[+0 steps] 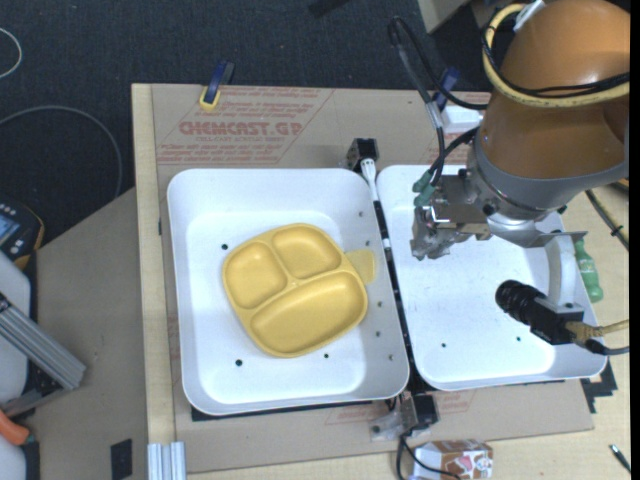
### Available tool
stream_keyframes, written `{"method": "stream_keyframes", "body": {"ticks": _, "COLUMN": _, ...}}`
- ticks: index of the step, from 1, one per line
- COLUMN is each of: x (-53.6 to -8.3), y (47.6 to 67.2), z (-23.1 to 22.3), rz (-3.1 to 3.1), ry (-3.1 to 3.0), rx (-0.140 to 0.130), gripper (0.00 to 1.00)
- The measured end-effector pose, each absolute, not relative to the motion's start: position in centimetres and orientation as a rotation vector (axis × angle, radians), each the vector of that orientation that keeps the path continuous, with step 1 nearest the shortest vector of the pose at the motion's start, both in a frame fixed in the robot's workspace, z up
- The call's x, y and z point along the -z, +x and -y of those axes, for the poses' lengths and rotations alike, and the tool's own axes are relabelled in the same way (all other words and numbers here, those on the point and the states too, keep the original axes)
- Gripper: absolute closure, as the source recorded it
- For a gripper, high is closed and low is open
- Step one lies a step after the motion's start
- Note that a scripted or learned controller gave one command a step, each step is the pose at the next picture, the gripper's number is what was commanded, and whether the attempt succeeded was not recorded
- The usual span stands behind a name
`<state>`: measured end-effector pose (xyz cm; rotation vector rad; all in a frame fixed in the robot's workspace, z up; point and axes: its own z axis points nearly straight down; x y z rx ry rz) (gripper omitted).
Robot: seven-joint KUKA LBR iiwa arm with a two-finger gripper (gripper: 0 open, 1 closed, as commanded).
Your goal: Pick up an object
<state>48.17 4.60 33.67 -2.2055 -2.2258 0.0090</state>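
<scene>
The arm [545,173] reaches in from the right and bends down steeply, so its upper part looms large near the camera. The orange band [560,63] sits above the grey wrist [520,188]. Below the wrist, the gripper [433,243] points down, right of the view's centre, with nothing seen in it.

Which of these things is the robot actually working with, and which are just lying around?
Part of the job:
gripper, above the right bin
yellow divided plate, lying in the left bin

Just lying about:
blue-and-yellow clamp at the top edge of the cardboard sheet
small packet below the bins
</scene>
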Motion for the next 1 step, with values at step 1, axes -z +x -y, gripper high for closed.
{"method": "stream_keyframes", "body": {"ticks": 1, "x": -39.67, "y": 47.97, "z": -5.71, "rz": 2.227, "ry": -2.222, "rx": 0.009, "gripper": 1.0}}
